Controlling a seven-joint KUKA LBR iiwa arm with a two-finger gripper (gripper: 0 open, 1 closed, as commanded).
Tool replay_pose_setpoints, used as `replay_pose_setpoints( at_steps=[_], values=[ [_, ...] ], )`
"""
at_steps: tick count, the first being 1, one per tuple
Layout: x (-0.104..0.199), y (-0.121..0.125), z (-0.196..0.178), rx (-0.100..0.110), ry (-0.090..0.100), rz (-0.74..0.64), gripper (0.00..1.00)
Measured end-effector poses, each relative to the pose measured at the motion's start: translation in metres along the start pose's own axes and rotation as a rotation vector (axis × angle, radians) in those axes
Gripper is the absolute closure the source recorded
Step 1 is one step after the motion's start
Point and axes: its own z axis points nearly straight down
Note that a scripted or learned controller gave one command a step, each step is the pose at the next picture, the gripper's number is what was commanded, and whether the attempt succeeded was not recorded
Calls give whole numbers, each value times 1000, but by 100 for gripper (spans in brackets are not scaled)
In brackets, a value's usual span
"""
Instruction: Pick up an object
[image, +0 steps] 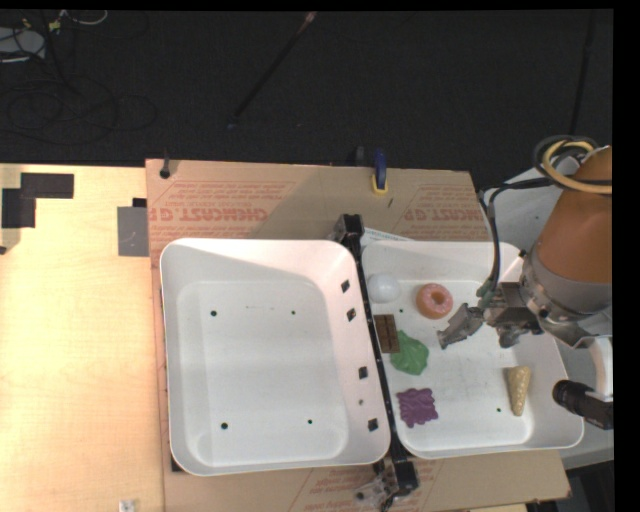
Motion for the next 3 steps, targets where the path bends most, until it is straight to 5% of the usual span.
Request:
replay_pose_setpoints(
  at_steps=[1, 2, 3],
  values=[
    [0, 0, -9, 3, 1, 0, 100],
    [37, 13, -77, -7, -1, -4, 100],
    [-1, -22, 42, 11, 0, 5, 100]
  ],
)
